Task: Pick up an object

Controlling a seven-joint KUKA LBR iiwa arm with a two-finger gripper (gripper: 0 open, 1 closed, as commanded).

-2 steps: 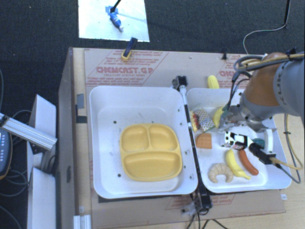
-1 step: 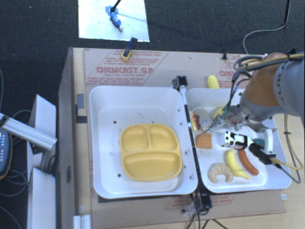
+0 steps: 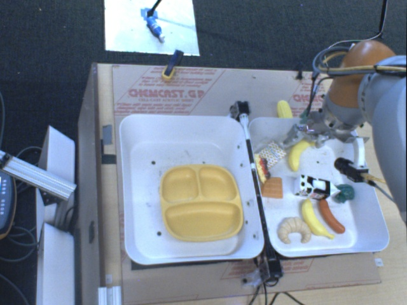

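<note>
Arm over the right bin, upper right of frame.
The gripper [image 3: 316, 132] sits beside a banana [image 3: 297, 154]; whether it grips anything, I cannot tell.

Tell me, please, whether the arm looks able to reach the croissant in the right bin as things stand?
Probably yes. The croissant lies uncovered at the near edge of the right bin, with only a banana beside it, and the gripper is already above that bin.

Yellow divided plate [image 3: 201, 203] in left bin [image 3: 137, 170], toy foods in right bin [image 3: 375, 230], arm [image 3: 375, 88] above
</note>
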